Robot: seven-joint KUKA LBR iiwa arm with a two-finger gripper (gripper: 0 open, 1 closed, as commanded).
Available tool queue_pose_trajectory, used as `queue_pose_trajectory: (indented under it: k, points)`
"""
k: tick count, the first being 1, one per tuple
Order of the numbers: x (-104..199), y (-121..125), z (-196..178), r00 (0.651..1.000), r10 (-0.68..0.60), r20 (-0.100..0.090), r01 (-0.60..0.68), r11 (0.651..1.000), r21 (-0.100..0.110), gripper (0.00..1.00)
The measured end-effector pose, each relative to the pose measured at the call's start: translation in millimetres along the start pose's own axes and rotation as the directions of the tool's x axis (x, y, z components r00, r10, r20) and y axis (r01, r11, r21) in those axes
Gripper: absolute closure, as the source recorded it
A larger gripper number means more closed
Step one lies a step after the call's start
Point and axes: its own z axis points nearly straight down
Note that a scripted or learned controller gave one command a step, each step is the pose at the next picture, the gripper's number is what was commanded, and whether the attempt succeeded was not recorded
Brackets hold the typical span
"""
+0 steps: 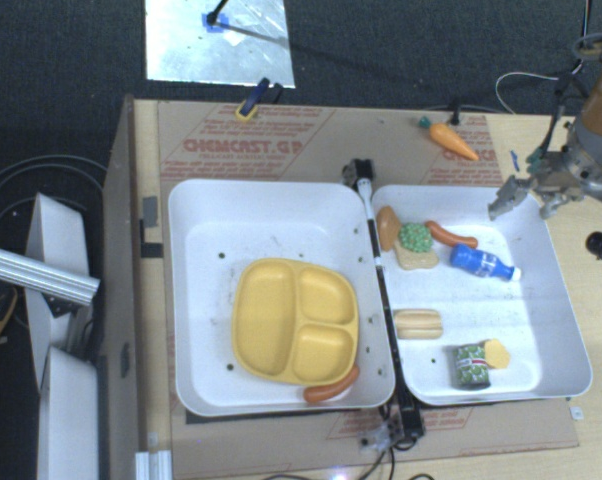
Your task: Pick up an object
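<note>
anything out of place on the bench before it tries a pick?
Yes. A toy carrot lies on the cardboard behind the right bin, outside both bins. In the left bin, a sausage sits off the yellow tray, wedged between its front edge and the bin wall. The gripper hangs open over the right bin's far corner.

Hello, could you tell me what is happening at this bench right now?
A robot arm reaches in from the right, its gripper open and empty above the far right rim of the right bin. That bin holds toy food: a blue bottle, a sausage, a hot dog bun and a green can. The left bin holds a yellow tray. Nothing has been picked up.
</note>
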Motion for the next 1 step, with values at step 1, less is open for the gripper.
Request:
queue_pose_trajectory:
  k: [1]
  points:
    - [36.5,8.9,47.2,1.000,-0.002,-0.001,0.002,1.000,0.000,0.00]
